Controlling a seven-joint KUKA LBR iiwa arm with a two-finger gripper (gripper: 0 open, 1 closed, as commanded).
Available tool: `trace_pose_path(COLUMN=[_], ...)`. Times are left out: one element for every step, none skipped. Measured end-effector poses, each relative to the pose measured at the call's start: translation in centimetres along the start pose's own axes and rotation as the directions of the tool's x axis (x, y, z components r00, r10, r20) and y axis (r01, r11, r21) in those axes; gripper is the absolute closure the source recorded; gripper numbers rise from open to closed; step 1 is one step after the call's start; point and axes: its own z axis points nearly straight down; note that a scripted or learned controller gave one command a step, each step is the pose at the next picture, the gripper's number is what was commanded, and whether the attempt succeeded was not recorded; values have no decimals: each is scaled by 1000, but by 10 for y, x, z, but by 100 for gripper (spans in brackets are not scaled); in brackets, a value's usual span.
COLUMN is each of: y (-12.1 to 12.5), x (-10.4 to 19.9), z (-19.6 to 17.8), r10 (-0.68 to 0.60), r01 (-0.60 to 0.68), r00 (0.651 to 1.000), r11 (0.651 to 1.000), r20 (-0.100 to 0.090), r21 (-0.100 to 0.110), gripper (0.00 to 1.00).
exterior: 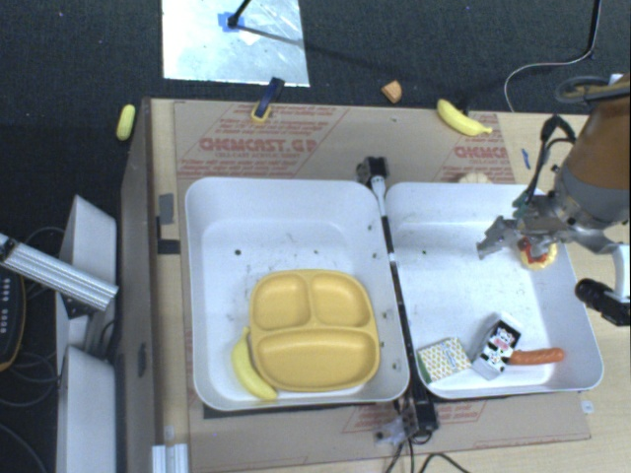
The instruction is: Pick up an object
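Toy (538, 253), red and yellow, lies at 3 o'clock in the right bin (444, 215), just under the hand (508, 235). Hand seems spread, grasping nothing; the next move is to descend and clench.

The bench (325, 131), apparently topped with printed cardboard, bears two white bins (296, 200) beside and left of the gripper (513, 233); a banana (461, 117) lies behind it.

Bright even light, soft focus, faint shadows
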Motion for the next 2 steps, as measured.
trace_pose_path(y=[-9, 27], x=[-61, -60], z=[-54, -29], r10=[2, -1], r01=[-2, 1], r00=[1000, 1000], r11=[1000, 1000], r20=[3, 1], r21=[-2, -1], gripper=[0, 0])
